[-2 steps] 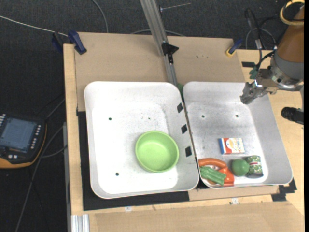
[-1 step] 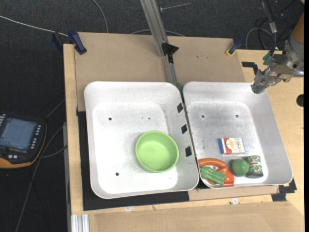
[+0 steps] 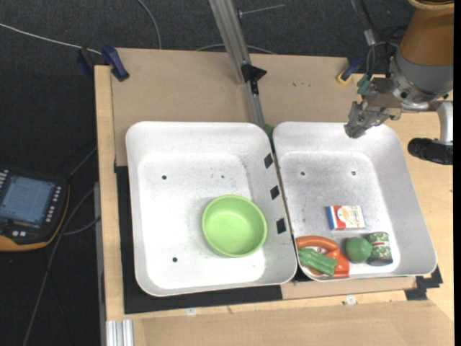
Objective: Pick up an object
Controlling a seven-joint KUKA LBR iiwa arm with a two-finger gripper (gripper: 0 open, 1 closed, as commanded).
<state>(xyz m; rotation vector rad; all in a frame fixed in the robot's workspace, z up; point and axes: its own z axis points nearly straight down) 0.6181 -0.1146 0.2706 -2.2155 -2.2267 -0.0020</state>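
objects (image 3: 344, 247): right bin corner | wooden bench (image 3: 187, 85) | dark carpet (image 3: 43, 85)

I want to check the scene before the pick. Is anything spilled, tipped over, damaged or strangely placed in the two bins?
Nothing stands out. The green bowl sits upright in the left bin. The small box, green ball, can and orange-and-green toy crowd the right bin's near corner.

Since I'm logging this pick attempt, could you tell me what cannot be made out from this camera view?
- Gripper: too small and dark to tell its state.
- Small box: print too small to read.
- Can: label unreadable, partly behind the green ball.
- Orange and green items: overlapping, shapes unclear.
- Arm: cut off by the top and right edges.
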